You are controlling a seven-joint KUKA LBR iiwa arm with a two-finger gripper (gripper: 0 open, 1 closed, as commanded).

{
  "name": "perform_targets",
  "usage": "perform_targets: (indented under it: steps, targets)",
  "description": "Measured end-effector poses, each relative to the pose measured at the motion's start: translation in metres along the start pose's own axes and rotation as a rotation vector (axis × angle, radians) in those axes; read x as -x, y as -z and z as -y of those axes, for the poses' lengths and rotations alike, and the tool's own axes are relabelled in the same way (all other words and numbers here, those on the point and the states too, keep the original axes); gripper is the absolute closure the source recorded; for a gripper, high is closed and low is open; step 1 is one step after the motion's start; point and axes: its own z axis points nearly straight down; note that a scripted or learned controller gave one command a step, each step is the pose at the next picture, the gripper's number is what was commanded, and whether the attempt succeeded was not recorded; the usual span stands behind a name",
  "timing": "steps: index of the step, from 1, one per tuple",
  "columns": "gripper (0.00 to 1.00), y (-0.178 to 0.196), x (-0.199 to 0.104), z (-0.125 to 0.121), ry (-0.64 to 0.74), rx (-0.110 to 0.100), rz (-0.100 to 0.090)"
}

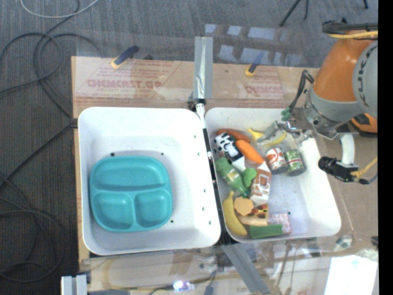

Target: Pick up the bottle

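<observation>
Bottle (229, 174): small, green, lying on its side in the right bin (319, 211), close against the wall shared with the left bin. It sits in the thick of a toy-food heap, which probably explains the tilt; it looks tipped in rather than set down.

Neighbours: a black-and-white carton (225, 145) touches it on the far side, a carrot (249, 152) lies just beside that, a green leafy piece (249, 177) presses its right flank, and a banana (231, 214) curves along the near side. A red-and-white carton (262, 183) leans just beyond the leafy piece. Two small cans (285, 160) stand apart from the heap, nearer the arm.

Gripper (287, 129): hanging over the far right part of the same bin, near the cans and a yellow piece (270, 137), well apart from the bottle. Nothing is seen between its fingers. Whether it is spread or closed cannot be told; metal parts and clutter merge there.

Left bin (123, 118): holds a teal divided plate (130, 192), lying flat, no part in this job.

Judgement: pick not yet started. The bottle is hemmed in on three sides and backed by the wall, so a clean grip will likely need an approach along its free length; the leafy piece or the carton could get dragged up with it.
</observation>
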Motion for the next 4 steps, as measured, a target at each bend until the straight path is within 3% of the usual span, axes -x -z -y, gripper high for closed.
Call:
perform_targets:
  steps: [1,2,3,4]
  targets:
    - [0.0,-0.091,-0.046,0.061,0.02,0.003,0.006]
    - [0.0,-0.101,-0.044,0.042,-0.143,0.007,0.003]
    - [1.0,-0.092,-0.045,0.04,-0.141,0.01,0.002]
    - [1.0,-0.015,-0.096,-0.024,-0.224,-0.04,0.002]
